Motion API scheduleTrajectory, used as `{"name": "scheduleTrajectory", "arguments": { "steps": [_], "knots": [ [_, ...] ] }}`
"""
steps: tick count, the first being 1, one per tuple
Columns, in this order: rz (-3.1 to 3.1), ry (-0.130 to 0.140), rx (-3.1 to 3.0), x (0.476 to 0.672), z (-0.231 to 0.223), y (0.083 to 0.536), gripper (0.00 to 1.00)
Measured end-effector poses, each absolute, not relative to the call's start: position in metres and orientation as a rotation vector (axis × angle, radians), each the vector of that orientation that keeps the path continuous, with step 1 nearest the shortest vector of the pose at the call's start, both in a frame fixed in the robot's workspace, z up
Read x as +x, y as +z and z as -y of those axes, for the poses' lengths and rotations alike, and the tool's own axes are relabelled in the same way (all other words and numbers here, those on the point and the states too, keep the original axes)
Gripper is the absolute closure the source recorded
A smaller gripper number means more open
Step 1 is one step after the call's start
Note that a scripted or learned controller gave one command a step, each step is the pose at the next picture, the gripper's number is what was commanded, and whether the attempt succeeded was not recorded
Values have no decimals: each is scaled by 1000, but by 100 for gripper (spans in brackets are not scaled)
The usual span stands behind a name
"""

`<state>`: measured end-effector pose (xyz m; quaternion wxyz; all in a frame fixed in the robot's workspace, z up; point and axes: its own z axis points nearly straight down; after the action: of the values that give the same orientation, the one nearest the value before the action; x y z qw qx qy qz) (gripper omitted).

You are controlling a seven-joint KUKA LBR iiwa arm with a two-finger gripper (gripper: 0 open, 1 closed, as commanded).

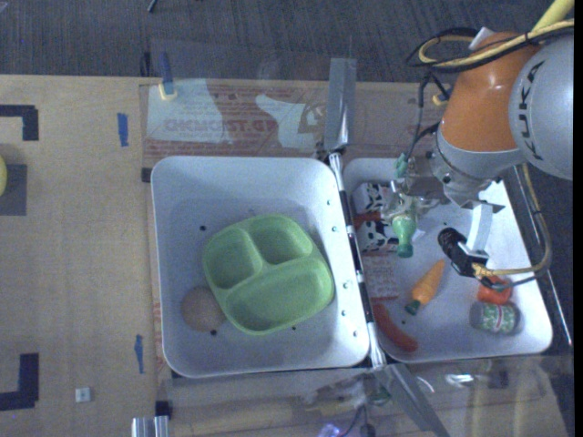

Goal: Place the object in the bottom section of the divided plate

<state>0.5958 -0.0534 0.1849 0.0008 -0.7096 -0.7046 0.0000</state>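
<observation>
The gripper (404,215) is hanging low over the upper left part of the right white bin (533,330), and its fingers are closing around the top of a small green plastic bottle (404,237), which is sitting upright between them. Just to the left, a black-and-white cow-patterned toy (373,230) is lying against the bin's left wall. Below the bottle, an orange toy carrot (426,287) is resting at a slant, with a red chilli pepper (393,328) near the lower left corner and a small green and red can (494,316) to the right. In the left white bin (173,335), the green divided plate (266,273) is lying with a round beige disc (201,308) touching its lower left edge.
</observation>
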Motion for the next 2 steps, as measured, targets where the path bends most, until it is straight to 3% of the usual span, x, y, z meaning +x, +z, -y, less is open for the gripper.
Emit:
{"name": "scheduleTrajectory", "arguments": {
  "steps": [1,2],
  "knots": [
    [2504,0,-1894,539,0,184,100],
    [2560,0,-1818,499,-60,219,100]
  ]
}}
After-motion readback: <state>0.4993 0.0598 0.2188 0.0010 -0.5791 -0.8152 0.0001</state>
